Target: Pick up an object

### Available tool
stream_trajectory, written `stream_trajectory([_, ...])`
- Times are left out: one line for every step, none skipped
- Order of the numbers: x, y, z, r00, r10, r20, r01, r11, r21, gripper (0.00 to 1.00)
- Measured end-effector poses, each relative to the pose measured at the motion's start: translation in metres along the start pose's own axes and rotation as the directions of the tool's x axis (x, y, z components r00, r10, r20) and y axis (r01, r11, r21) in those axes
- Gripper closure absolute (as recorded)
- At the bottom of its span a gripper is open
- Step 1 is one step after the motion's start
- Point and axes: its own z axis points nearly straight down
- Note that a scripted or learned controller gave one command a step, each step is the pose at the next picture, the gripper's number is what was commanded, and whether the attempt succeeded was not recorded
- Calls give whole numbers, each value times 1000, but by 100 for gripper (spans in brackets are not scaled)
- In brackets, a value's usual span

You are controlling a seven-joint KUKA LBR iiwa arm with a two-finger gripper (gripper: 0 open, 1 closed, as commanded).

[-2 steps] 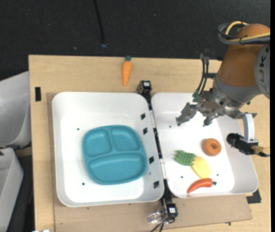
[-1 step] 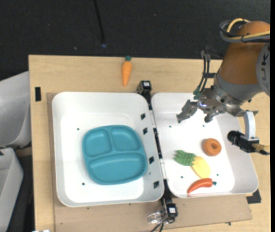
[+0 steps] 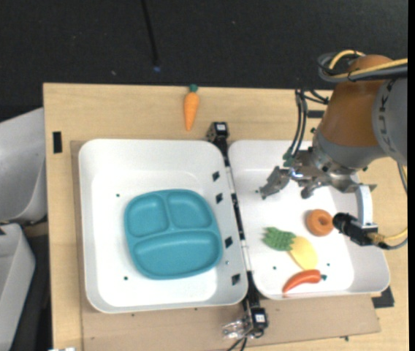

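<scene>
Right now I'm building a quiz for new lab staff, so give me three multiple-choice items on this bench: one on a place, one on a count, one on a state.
1. Where does the carrot lie?
A. In the left bin
B. On the bench beyond the bins
C. On the blue tray

2. How many compartments does the blue tray have?
A. Three
B. Five
C. One

3. What is the gripper holding?
A. The red pepper
B. The doughnut
C. Nothing

Answers: 1 B, it rests on bare wood above the left bin. 2 A, two small compartments above one wide one. 3 C, its fingers stand apart over bare floor of the right bin, away from the toys.
</scene>
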Motion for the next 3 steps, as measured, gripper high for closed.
stream_trajectory([-3, -4, 63, 1000, 1, 0, -1, 1000, 3, 0])
stream_trajectory([-4, -4, 103, 1000, 2, 0, -2, 1000, 1, 0])
stream_trajectory([-5, -3, 90, 1000, 8, -1, -8, 1000, -5, 100])
